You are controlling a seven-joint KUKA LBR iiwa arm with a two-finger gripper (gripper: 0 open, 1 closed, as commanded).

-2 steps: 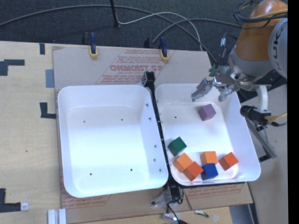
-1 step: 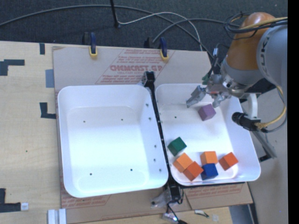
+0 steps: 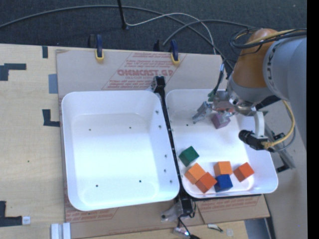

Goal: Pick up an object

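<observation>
- Tabletop [image 3: 25,148]: light wood surface, filling the left and lower part of the frame, with dark tape marks at the left.
- Cardboard sheet [image 3: 137,71]: tan with red lettering, lying under both bins, held at its upper edge by two clamps [image 3: 99,48].
- Arm [image 3: 279,63]: grey with an orange band, entering from the upper right of the frame and reaching down over the right bin.
- Left bin [image 3: 67,133]: shallow, white, centre-left of the frame.
- Right bin [image 3: 177,96]: shallow, white, touching the left bin along a black divider strip.
- Gripper [image 3: 215,114]: over the upper part of the right bin, its fingers closed around a small mauve block [image 3: 219,120].
- Green block [image 3: 189,155]: in the right bin, near the divider, lower centre.
- Three orange blocks [image 3: 201,178]: along the lower edge of the right bin, two touching at the left, one apart at the right.
- Blue block [image 3: 224,182]: between the orange blocks, lower right of the frame.
</observation>
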